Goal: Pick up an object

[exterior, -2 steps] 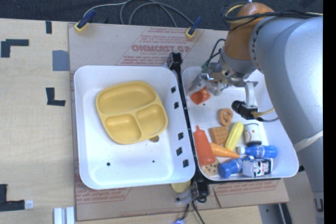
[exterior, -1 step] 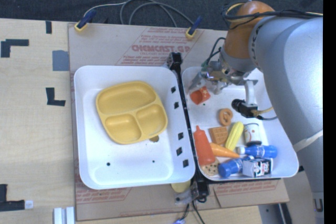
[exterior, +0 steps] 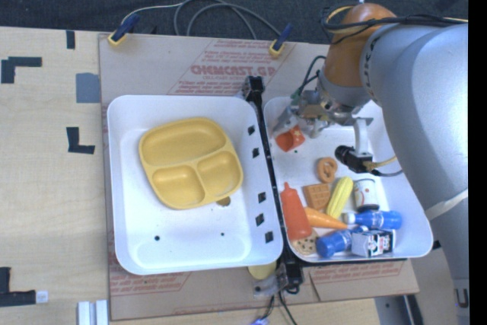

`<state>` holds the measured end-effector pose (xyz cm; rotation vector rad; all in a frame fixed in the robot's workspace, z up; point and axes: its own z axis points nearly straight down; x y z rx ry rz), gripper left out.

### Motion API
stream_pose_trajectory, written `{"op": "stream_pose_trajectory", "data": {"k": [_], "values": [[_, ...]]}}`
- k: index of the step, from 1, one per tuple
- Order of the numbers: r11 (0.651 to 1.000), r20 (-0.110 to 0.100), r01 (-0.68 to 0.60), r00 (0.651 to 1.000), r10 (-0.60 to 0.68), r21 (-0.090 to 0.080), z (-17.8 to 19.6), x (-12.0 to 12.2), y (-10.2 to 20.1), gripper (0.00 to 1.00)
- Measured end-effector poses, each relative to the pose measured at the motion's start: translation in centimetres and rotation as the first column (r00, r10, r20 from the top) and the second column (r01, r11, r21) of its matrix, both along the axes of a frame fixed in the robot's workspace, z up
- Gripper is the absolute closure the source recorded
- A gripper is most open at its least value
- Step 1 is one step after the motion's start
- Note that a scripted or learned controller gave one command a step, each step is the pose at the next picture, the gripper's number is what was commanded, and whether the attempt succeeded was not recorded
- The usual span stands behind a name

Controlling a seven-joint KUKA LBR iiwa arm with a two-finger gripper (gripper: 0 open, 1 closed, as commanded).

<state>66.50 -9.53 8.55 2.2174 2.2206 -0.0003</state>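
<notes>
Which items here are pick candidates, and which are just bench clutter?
Pick candidates, right bin: small red-orange piece by the gripper, pretzel, corn cob, orange bottle, carrot, blue bottle.

Lying about: yellow divided plate in the left bin, cables, blue clamp.

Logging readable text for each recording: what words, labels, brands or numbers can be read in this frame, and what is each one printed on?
"CHEMCAST GP", red print, partly hidden: on the brown paper-faced board under the two white bins.
Fainter red lines around it on the same board: too blurred to read.
Label on the small black and white carton in the right white bin: too small to read.
</notes>
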Motion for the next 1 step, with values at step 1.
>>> {"op": "stream_pose_trajectory", "data": {"k": [1], "values": [[1.0,-0.003,0.0,1.0,0.0,0.001,-0.02,0.32,0.04,0.0]]}}
